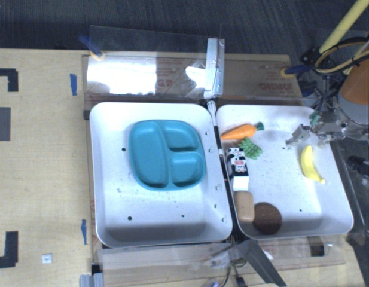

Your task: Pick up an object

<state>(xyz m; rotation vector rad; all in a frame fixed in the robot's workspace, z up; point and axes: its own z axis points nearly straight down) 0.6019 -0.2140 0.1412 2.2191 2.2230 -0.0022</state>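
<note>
Yellow and smooth, the toy banana (310,164) lay in the right bin (339,220) just below the hand (308,133); probably light, stiff, slippery, best pinched across its middle. Whether the hand was open, I could not tell. Farther left lay a carrot (238,131).

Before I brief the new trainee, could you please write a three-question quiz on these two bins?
1. True or false: the blue tray lies in the left bin.
2. Which item lies nearest the tool? A) brown ball B) banana C) carrot
3. Fill in: the carrot lies in the ___ bin.

Key: 1 true. 2 B, the banana. 3 right.
</note>
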